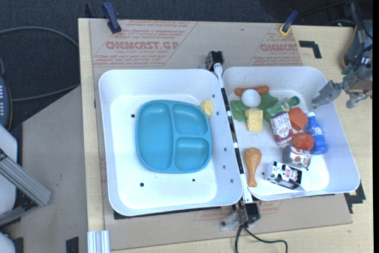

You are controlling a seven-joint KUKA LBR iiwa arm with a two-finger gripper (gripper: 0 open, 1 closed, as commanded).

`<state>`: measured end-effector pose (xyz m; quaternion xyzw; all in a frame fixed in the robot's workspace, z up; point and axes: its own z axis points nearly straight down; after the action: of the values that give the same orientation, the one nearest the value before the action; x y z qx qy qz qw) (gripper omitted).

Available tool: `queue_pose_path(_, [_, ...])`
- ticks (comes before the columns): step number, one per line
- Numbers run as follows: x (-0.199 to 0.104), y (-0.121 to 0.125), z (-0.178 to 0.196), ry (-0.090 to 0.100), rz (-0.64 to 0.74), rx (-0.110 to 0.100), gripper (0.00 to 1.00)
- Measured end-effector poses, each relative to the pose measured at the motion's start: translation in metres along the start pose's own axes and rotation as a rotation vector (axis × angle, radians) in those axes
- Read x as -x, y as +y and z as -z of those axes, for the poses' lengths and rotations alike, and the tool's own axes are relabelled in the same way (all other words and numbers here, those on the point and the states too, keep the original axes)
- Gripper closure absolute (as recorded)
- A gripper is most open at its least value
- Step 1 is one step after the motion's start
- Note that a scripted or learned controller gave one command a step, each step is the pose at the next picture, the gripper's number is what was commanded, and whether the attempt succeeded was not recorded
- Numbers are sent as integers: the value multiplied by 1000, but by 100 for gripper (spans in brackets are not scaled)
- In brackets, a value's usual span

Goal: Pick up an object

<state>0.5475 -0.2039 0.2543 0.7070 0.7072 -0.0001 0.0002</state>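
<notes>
Camera view: the gripper (342,93) hovers at the right bin's (339,176) right edge, fingers spread, holding nothing (toy food (284,127) cluttered inside).

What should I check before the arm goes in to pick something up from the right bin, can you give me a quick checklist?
1. Gripper above the right white bin's far right rim, not among the objects: ok.
2. Nothing between the fingers: ok, they look spread and bare.
3. Target free to grasp: not ok, red ketchup bottle, blue bottle and red tomato-like piece crowd together.
4. Easier pick available: ok, tan chicken drumstick lies apart.
5. Left white bin contents out of the way: ok, blue divided plate sits there.
</notes>
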Motion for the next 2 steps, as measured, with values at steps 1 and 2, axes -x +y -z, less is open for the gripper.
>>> queue_pose_path(1, [-19, 12, -162, 1, 1, 4, 0])
queue_pose_path(2, [-45, -29, -165, -4, -2, 14, 0])
